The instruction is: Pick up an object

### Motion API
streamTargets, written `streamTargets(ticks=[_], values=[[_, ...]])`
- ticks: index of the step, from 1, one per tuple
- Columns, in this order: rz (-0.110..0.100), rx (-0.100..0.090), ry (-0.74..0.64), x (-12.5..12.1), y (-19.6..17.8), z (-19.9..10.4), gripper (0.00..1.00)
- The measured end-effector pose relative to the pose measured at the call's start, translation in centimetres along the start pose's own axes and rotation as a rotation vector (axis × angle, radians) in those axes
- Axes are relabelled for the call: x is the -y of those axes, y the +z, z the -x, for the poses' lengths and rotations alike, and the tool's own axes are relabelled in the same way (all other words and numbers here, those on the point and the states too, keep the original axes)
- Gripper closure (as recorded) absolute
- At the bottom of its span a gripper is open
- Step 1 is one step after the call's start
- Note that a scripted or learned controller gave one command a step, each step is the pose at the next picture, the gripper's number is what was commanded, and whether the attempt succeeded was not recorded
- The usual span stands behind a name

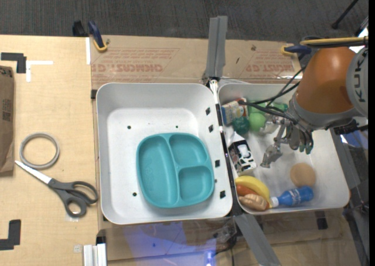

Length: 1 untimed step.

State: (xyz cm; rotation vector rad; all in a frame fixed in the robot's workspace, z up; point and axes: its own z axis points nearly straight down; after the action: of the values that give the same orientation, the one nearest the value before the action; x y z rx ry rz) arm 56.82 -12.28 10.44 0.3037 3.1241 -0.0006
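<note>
**Arm over the right bin, nothing clearly in its grip**

The worktop (53, 83) is pale wood, with a sheet of cardboard (152, 60) lying under the two white bins. The left bin (111, 118) carries a teal divided plate (174, 169) in its lower middle. The right bin (334, 194) is partly covered by the grey arm (357, 83) and its orange band (328, 80), which reach in from the right.

The hand (281, 145) hangs over the middle of the right bin, metal fingers (270, 156) pointing down and left; how far apart they stand cannot be told, and no object shows between them.

The pickable things lie around it in that bin: a green ball (256, 120) just left of the wrist, a tan egg-shaped object (303, 174) below the hand, a banana (253, 185) at the lower left, a blue bottle (296, 197) along the front wall, and a black-and-white packet (241, 156) by the left wall.

On the worktop at left lie scissors (61, 188) and, above them, a roll of tape (39, 149).
</note>
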Motion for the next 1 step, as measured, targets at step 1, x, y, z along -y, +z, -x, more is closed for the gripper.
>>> streamTargets(ticks=[1], values=[[-0.002,-0.01,0.196,-2.01,1.44,4.88,0.0]])
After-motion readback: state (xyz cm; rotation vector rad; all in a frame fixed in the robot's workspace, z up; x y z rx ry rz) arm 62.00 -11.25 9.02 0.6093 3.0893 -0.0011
